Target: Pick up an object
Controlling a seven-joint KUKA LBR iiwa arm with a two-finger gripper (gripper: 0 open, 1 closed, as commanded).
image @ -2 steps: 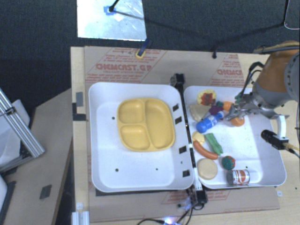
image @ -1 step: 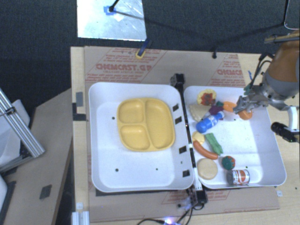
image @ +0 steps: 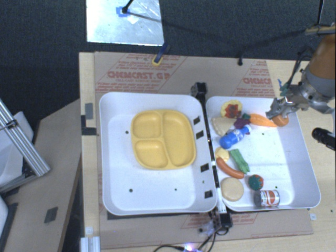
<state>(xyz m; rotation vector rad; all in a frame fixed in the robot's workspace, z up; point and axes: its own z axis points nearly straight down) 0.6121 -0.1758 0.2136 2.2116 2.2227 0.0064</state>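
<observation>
My gripper (image: pixel 276 111) hangs over the far right part of the right bin (image: pixel 294 161), just above the orange carrot (image: pixel 262 120). Its fingers are small and dark against the toys beneath. Nothing shows plainly between them. Several toy foods lie in that bin: a pizza slice (image: pixel 231 109), a purple piece (image: pixel 242 122), a cream wedge (image: pixel 221 125), a blue bottle (image: pixel 233 137), a green piece (image: pixel 240 160), a hot dog (image: pixel 230 167), a round cookie (image: pixel 232 189), a strawberry (image: pixel 255 181) and a red can (image: pixel 268 198).
The left bin (image: pixel 118 156) holds a yellow divided plate (image: pixel 161 139). A black divider with clips (image: pixel 208 140) runs between the bins. The right half of the right bin is bare floor. A metal plate (image: pixel 124 13) lies behind the bench.
</observation>
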